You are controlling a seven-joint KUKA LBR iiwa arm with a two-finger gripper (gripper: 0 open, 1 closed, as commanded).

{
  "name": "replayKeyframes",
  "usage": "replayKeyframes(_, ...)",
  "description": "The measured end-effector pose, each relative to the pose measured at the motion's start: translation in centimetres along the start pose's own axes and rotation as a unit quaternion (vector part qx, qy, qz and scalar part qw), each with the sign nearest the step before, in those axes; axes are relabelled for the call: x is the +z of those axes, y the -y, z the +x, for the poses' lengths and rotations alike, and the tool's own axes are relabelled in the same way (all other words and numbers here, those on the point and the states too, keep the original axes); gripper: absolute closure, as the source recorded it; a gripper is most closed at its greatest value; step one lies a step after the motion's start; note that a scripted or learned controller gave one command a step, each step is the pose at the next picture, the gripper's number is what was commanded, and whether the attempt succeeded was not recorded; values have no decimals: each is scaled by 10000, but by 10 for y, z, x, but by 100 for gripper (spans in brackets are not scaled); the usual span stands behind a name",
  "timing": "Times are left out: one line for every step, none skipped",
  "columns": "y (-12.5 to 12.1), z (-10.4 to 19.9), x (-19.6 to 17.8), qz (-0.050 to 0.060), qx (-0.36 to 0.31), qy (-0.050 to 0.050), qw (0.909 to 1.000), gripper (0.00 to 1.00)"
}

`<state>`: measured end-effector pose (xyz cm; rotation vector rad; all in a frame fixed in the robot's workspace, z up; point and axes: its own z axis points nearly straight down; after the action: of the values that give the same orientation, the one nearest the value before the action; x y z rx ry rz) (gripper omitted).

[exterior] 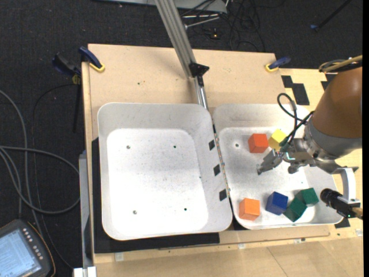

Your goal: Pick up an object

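Here the claw (270,165) hung low inside the right bin (230,203). Whether spread or pressed together, I could not tell. An orange block (258,142) sat just behind it.

From my remote seat I see the tan bench board (173,77) clamped at its far corners by a blue-and-yellow clamp (92,60) and another clamp (277,64). A metal pole (176,27) slants down to the bench's far side. Black cables (26,166) trail over the dark floor at left, near a pendant screen (20,250).
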<state>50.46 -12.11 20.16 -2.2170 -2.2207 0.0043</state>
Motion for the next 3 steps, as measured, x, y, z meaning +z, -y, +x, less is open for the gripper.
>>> replayKeyframes(-1,0,-2,-20,11,2,10000,0)
replayKeyframes(1,1,41,3,14,-2,10000,0)
replayKeyframes(0,5,86,6,12,-4,10000,0)
